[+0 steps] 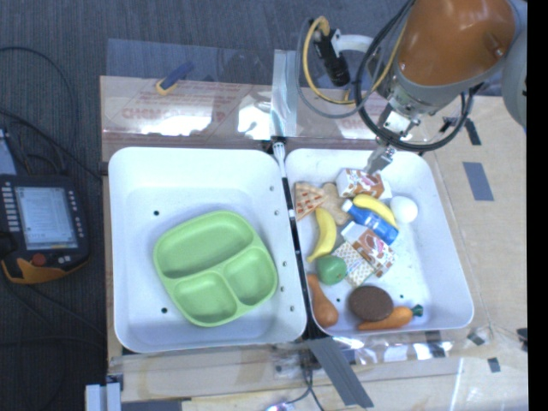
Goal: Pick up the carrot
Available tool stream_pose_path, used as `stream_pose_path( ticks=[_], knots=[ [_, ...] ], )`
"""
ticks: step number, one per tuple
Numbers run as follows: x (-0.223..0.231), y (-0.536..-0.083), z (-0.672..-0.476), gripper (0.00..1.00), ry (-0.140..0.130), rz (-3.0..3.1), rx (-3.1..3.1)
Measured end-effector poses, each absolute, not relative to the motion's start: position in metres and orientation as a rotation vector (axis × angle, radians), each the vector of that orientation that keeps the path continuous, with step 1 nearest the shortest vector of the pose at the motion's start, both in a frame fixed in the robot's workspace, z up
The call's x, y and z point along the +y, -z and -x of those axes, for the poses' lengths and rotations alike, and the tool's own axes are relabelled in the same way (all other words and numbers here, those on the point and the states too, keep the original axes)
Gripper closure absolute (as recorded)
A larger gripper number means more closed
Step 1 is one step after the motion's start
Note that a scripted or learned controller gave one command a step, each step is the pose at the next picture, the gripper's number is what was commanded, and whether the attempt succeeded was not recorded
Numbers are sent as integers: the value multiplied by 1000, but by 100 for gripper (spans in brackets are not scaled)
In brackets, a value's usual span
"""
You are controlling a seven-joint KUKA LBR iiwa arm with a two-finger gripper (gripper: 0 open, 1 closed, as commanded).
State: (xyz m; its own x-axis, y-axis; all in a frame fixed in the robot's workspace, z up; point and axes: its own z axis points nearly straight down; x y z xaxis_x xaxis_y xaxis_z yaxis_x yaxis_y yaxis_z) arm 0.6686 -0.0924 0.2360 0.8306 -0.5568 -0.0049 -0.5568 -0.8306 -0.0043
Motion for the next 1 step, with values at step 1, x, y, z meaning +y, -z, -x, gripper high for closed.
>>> stream_pose_path(
  ticks=[1],
  knots=[
    [-137,-217,-664,100,-4,3122,313]
  ],
)
